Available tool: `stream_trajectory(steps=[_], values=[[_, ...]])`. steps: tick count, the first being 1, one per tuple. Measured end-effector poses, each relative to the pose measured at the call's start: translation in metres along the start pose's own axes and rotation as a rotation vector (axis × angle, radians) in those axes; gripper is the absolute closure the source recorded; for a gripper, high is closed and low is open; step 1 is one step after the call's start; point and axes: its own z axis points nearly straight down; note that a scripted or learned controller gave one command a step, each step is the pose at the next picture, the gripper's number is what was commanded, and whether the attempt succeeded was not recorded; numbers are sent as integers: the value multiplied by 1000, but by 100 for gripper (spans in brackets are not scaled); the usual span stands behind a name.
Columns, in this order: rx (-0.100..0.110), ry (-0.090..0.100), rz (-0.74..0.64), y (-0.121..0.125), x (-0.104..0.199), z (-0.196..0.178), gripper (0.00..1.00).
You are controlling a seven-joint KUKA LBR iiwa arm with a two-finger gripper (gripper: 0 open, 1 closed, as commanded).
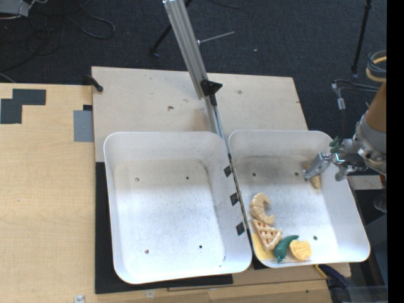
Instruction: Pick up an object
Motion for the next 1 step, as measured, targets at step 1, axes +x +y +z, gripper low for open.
stream_trajectory(steps=[1], values=[[-5, -1, 0, 1, 0, -3, 0]])
